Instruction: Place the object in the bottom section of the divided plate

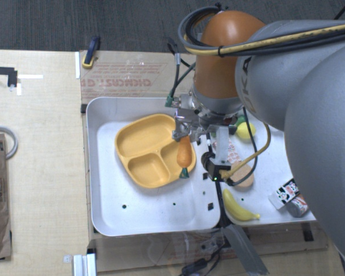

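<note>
**Carrot carried to the divided plate**

Jaws [187,135] grip the carrot [184,154] by its top, hanging over the yellow divided plate's [139,137] right rim. Best practice: shift left and nearer, centre over the near compartment, lower, then release.

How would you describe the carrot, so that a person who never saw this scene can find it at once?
Look at the left white bin, which holds a yellow divided plate. At the plate's right edge, just below the end effector, hangs the carrot. It is orange with a small green tip, unlike the yellow banana in the other bin.
</note>
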Motion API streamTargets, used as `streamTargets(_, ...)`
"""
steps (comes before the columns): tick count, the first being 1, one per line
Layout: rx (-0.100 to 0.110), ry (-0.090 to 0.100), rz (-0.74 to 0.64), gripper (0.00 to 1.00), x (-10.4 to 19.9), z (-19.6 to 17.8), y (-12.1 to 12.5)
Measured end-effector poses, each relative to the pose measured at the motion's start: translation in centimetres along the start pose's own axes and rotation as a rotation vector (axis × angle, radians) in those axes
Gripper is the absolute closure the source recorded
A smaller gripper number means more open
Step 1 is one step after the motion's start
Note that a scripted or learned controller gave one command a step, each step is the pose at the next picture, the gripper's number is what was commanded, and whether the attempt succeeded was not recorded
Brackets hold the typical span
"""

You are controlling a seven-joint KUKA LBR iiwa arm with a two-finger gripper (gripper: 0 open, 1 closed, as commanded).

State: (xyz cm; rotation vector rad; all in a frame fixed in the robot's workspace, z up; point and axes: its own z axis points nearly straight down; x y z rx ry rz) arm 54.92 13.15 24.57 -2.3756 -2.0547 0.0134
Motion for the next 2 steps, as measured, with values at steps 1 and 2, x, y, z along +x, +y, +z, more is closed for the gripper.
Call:
streamTargets(1,-0.001,-0.001,0.016,1.0,5.09,-9.04,-1.32)
streamTargets(2,-0.001,-0.001,0.017,0.0,5.1,-9.03,-1.32)
